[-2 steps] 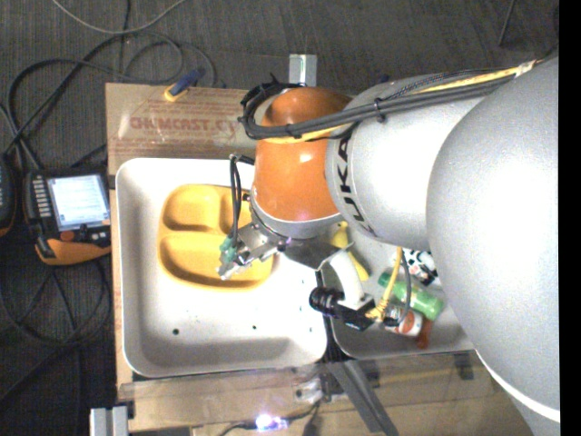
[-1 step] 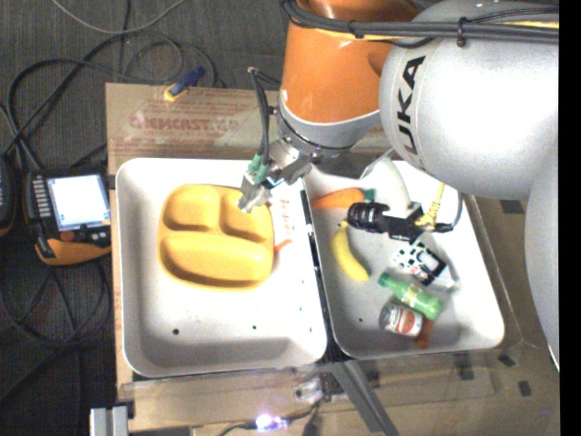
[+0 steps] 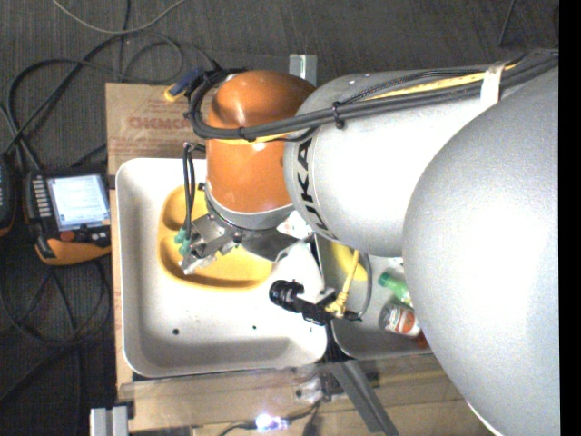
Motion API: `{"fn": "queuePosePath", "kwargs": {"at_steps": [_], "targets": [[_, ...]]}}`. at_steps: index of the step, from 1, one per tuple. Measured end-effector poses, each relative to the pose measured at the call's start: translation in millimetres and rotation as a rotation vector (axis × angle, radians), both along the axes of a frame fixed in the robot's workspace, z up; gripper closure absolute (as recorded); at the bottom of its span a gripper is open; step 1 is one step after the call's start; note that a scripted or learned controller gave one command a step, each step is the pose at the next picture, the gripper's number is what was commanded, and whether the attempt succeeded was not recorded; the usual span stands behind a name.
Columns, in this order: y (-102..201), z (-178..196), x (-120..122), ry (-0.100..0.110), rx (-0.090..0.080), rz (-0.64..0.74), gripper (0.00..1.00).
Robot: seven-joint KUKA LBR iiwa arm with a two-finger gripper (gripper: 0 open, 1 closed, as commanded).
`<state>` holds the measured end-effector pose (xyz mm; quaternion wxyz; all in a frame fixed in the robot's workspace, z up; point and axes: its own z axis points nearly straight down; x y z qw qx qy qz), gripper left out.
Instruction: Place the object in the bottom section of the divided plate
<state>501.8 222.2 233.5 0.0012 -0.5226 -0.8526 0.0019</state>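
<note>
Arm: the grey KUKA arm [image 3: 427,153] is seen coming in from the right, and a large part of both bins is covered by it
Orange band: the orange band [image 3: 250,143] is placed above the left bin, over the upper part of the plate
Gripper: the gripper [image 3: 198,248] is found low over the yellow plate, near its middle; whether it is apart or together cannot be told, because it is seen from above and partly hidden by the wrist
Divided plate: the yellow divided plate [image 3: 172,221] is laid in the left bin; the dividers are mostly hidden under the arm
Object: no thing can be made out at the gripper, and its place on the plate cannot be told
Left bin: the white left bin [image 3: 182,334] is set on the table
Right bin: in the right bin [image 3: 372,339] a green and red item [image 3: 399,312] is partly seen beside the arm
Cable: a black cable with connector [image 3: 295,300] is hung from the wrist over the rim between the bins
Floor: a small screen device [image 3: 73,203] is laid on the dark floor, left of the table
</note>
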Motion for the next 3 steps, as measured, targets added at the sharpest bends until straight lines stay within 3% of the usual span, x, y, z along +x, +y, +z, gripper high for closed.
{"fn": "queuePosePath", "kwargs": {"at_steps": [1,2,3], "targets": [[-34,76,42,-0.004,-0.002,-0.011,1.00],[-11,78,41,-0.003,0.001,0.425,1.00],[7,81,40,-0.004,0.001,0.677,1.00]]}}
